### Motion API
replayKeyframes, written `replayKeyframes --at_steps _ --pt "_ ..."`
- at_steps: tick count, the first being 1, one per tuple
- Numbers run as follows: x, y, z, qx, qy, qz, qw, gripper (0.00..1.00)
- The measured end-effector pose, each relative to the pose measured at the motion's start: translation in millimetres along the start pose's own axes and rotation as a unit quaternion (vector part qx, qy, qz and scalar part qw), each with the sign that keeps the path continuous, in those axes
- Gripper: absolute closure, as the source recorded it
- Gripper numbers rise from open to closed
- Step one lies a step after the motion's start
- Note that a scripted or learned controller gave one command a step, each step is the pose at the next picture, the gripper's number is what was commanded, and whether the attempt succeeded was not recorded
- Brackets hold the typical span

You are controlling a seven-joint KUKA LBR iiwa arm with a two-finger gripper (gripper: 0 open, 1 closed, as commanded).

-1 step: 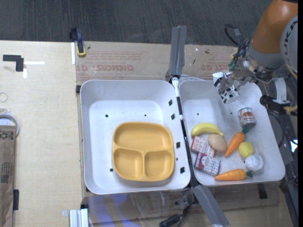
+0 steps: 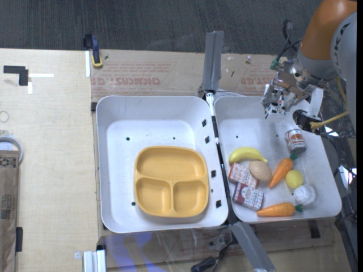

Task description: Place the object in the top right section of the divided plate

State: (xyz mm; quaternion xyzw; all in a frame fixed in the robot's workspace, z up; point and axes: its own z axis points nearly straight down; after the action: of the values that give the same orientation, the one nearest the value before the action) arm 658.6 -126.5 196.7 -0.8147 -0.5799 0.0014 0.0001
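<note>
Gripper point(image 2: 276, 102) hovers upper right over right bin point(image 2: 245, 126), grasp state unclear; divided plate point(image 2: 172, 181) bare, placement pending.

Setting: a robotics lab or test bench, not a home kitchen.

Evidence showing:
- a pale plywood bench top point(image 2: 51, 169) carrying two shallow white plastic bins, left point(image 2: 108, 152) and right point(image 2: 326, 203), sitting side by side, joined by a grey metal bracket point(image 2: 213, 55);
- a grey industrial arm with an orange band point(image 2: 328, 27) reaching in from the right, cables trailing;
- a flattened brown cardboard sheet with red print point(image 2: 147, 75) lying behind the bins;
- toy plastic food, such as an orange carrot point(image 2: 280, 173) and a yellow banana point(image 2: 247, 154), lying in the right bin as test props;
- a dark carpeted floor point(image 2: 142, 10) lying beyond.
</note>
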Motion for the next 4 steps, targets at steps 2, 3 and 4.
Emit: replayKeyframes --at_steps 2,3,4 --pt "68 -36 -11 0.001 0.000 0.469 0.8830 1.00" --pt "46 -27 7 0.002 0.000 0.495 0.8687 1.00" --pt "46 -27 6 0.001 0.000 0.496 0.8684 0.00"
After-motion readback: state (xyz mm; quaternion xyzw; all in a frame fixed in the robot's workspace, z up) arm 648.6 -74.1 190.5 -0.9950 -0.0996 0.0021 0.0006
